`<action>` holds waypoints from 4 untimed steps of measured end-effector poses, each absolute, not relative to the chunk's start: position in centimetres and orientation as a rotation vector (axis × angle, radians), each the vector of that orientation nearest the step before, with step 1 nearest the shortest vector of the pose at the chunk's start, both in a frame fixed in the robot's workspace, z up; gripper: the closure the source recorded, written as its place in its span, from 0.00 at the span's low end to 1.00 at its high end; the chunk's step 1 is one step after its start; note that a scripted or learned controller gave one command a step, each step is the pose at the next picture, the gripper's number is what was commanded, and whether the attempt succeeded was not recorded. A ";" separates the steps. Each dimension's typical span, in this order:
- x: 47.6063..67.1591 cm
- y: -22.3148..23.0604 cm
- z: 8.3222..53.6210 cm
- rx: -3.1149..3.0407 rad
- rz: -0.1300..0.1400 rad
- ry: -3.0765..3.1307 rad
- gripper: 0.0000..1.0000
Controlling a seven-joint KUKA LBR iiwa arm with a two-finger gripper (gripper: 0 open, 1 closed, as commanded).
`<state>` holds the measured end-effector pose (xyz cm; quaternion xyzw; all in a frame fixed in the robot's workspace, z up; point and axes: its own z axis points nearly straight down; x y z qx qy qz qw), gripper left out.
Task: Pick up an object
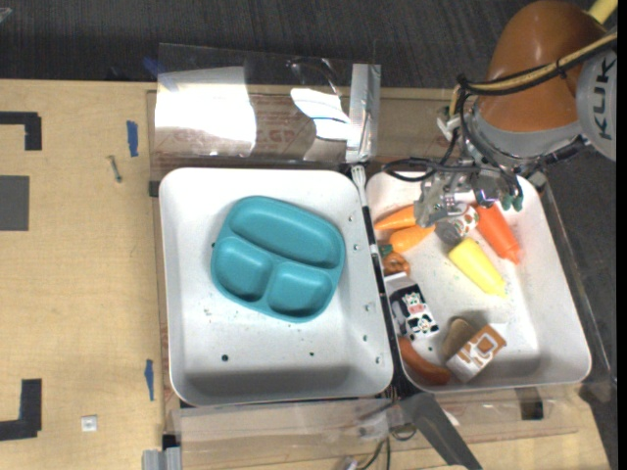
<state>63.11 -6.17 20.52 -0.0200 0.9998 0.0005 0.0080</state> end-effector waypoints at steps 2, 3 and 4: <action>61.1 -11.9 11.5 0.042 0.003 3.145 1.00; 65.5 -7.6 24.6 -0.078 -0.001 3.121 1.00; 66.9 -4.4 27.4 0.173 0.002 3.124 1.00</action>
